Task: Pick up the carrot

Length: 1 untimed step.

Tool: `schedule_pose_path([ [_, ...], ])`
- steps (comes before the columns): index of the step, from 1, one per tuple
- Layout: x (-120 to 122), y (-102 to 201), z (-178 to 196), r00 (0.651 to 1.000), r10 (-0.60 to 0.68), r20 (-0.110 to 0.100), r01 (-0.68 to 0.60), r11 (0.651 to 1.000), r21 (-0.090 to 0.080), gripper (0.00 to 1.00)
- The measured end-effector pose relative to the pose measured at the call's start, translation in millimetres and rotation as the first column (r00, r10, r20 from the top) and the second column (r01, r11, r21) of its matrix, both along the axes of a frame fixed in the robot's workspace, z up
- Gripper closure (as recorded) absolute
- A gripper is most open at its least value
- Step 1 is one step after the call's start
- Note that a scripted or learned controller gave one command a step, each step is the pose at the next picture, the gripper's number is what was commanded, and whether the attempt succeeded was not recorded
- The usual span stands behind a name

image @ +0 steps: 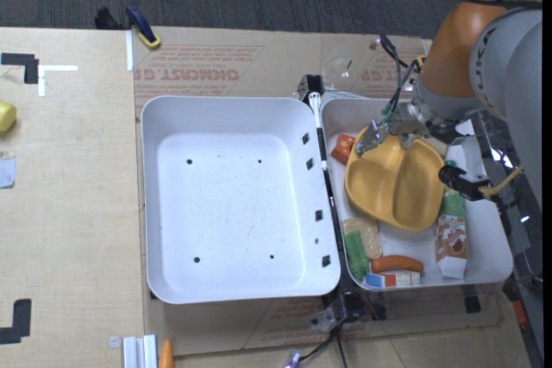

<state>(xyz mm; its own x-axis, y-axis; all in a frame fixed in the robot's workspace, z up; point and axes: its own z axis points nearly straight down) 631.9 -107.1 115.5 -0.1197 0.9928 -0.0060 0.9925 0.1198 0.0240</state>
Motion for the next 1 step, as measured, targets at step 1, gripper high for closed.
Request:
schedule_pose_path([
  [1,25.8,-67.4,2.6,0.991,-0.130,-0.022,0.130,0.992,0.001,0.00],
])
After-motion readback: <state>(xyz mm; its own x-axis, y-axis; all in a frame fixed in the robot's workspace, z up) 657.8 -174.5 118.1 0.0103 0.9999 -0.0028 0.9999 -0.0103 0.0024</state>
